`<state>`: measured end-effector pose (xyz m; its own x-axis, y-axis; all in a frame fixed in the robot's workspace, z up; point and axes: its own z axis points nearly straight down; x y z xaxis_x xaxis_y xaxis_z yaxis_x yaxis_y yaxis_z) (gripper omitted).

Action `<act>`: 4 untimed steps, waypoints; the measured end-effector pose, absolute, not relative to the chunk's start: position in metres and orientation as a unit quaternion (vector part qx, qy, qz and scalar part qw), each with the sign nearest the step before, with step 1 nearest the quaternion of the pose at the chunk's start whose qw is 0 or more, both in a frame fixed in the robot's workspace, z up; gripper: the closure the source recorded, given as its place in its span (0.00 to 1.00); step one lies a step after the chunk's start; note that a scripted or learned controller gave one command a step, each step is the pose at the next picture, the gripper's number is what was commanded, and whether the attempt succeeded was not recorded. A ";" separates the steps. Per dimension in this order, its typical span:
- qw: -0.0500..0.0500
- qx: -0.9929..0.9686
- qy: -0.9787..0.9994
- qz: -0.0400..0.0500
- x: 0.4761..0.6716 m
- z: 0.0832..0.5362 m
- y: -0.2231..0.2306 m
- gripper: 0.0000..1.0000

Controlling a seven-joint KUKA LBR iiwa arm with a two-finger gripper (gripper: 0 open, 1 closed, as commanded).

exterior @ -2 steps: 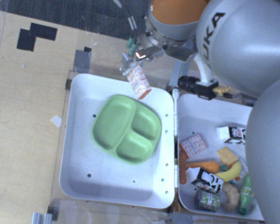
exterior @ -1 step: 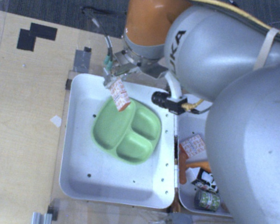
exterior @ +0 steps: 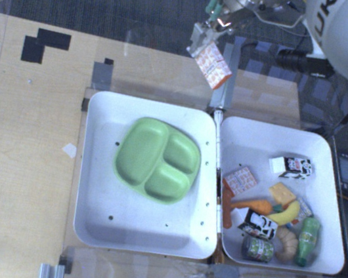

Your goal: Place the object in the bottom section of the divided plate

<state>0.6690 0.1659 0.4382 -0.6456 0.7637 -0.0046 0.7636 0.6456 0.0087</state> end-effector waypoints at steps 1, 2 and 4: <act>0.002 0.406 0.914 0.002 0.642 0.325 0.224 1.00; 0.002 0.365 0.931 0.002 0.662 0.252 0.224 1.00; 0.002 0.300 0.954 0.002 0.663 0.347 0.210 1.00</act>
